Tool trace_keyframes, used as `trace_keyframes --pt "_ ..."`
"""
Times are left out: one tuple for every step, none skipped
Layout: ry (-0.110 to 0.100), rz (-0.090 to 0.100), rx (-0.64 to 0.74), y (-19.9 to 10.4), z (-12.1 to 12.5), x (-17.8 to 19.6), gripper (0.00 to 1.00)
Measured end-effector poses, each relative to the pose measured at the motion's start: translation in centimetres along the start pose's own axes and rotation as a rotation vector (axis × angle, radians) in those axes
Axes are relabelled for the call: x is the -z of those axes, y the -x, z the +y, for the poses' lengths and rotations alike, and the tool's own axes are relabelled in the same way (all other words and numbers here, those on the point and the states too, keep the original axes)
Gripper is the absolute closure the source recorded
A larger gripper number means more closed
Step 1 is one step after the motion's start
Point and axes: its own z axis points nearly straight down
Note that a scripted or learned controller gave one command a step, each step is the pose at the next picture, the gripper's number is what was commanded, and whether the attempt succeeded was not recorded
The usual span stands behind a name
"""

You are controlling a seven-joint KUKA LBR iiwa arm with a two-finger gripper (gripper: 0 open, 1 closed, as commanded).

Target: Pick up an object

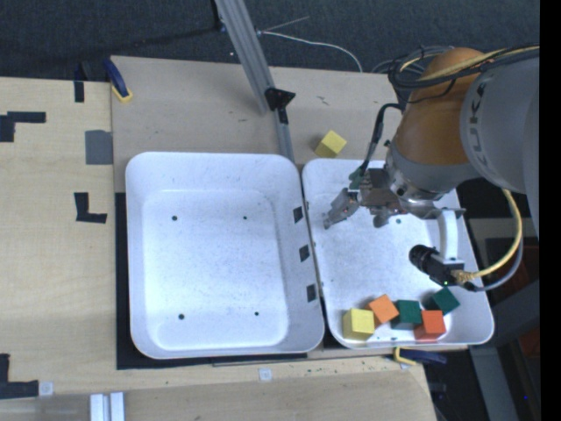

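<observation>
Blocks sit clustered in the right bin (pixel 351 261), along its near wall: yellow block (pixel 358 323), orange block (pixel 383 309), dark green block (pixel 408 312), red-orange block (pixel 432 323), and a second green block (pixel 445 301) just beyond it. Several touch or nearly touch, and all crowd that near wall. From the cluster toward the bin's far wall the floor is bare and white.

Tool (pixel 359 213) hangs over that bare stretch, well apart from the cluster. Its fingers (pixel 337 215) are spread apart; nothing between them.

Left bin (pixel 140 235) adjoins the right bin's left wall. A loose yellow cube (pixel 332 143) lies on the surface (pixel 175 112) just past the right bin's far wall. A grey metal bar (pixel 250 51) slants across the surface beyond it.
</observation>
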Motion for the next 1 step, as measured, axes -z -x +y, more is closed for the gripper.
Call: trace_keyframes --pt "-0.001 0.005 0.014 -8.19 6.84 -3.54 0.00"
